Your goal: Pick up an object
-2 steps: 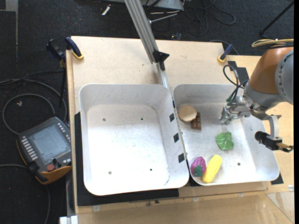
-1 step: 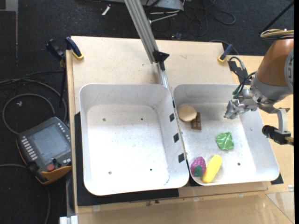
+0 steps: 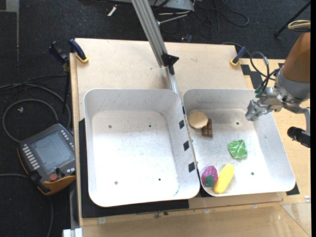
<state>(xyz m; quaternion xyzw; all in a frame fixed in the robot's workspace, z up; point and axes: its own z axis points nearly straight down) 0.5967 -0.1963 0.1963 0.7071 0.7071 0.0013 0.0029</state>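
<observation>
The right bin (image 3: 269, 137) holds a tan round bun (image 3: 198, 119) with a brown chocolate block (image 3: 207, 128) beside it near the left wall. A green leafy piece (image 3: 238, 149) lies in the middle. A magenta berry cluster (image 3: 209, 175) and a yellow corn cob (image 3: 224, 177) rest at the front left corner. My gripper (image 3: 252, 113) hangs over the bin's far right part, well right of the bun, with nothing seen in it.
The left bin (image 3: 131, 147) sits beside the right one, with a divider ridge (image 3: 186, 137) between them. A slanted metal pole (image 3: 150, 26) rises from the back of the bench. A teach pendant (image 3: 47, 157) lies on the floor at left.
</observation>
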